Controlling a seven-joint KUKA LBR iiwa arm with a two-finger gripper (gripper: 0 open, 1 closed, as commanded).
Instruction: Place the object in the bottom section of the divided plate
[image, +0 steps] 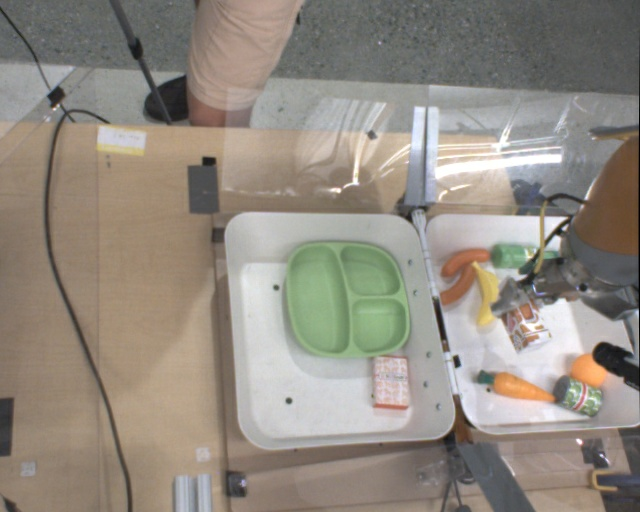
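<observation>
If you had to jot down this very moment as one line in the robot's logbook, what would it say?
gripper: over right bin, at small carton | green divided plate: left bin, sections bare | red-white box: beside plate | task: not done

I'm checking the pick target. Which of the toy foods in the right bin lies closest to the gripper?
The red-and-white packet, lying just below the gripper. The banana and sausages lie further left, the carrot and can nearer the bin's front edge.

No legible text: printing on the red-and-white packet (391, 383), the carton (527, 329) by the gripper (520, 295), and the can (579, 397) is too small to read.
</observation>
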